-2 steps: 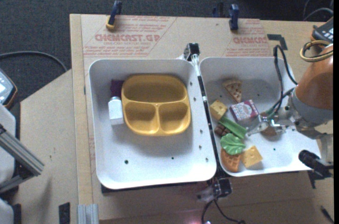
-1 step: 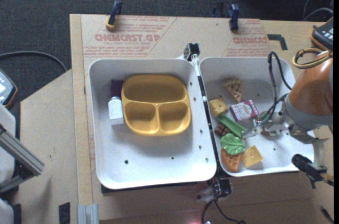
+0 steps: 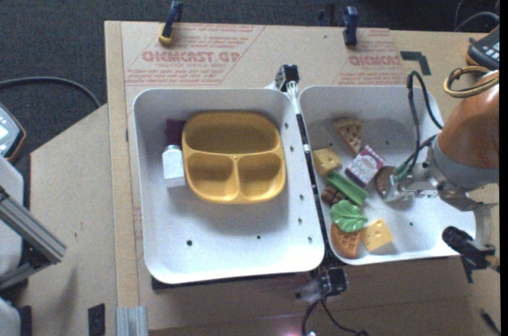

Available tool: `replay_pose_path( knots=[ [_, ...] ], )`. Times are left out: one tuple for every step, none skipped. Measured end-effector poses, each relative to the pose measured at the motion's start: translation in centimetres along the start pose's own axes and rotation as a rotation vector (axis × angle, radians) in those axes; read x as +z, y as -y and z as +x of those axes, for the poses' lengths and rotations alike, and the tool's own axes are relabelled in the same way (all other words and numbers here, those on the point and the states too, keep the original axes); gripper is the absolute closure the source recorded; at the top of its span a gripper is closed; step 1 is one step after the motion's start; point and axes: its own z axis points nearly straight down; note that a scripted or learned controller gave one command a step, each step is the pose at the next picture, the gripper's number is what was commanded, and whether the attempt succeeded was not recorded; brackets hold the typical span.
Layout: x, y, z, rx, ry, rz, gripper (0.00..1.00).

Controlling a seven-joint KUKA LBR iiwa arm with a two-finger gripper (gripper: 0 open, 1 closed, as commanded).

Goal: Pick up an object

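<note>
The right bin (image 3: 413,108) holds several toy foods. Among them are a brown slice (image 3: 348,133) at the back, a yellow cheese cube (image 3: 325,161), a purple carton (image 3: 364,166), a green pickle (image 3: 347,189) and a green leaf (image 3: 347,214) on an orange waffle (image 3: 346,241). A holed cheese wedge (image 3: 377,235) lies near the front wall. My gripper (image 3: 399,188) is low in this bin, right of the carton, over a small brown round piece (image 3: 385,181). The wrist hides most of that piece.
The left bin (image 3: 214,251) holds a yellow divided plate (image 3: 233,156), a small white bottle (image 3: 173,166) at its left and a dark purple thing (image 3: 175,127) behind the bottle. A black divider rail (image 3: 305,160) separates the bins. Cables (image 3: 416,100) hang over the right bin's back.
</note>
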Motion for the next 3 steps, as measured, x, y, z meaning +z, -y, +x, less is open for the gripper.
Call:
replay_pose_path(
  knots=[
    [-5.7, 0.6, 0.5, -0.004, -0.004, 0.005, 1.0],
    [-12.1, 0.2, 0.4, -0.004, -0.004, 0.003, 1.0],
    [-12.7, 0.1, 0.3, -0.004, -0.005, 0.007, 1.0]
  ],
)
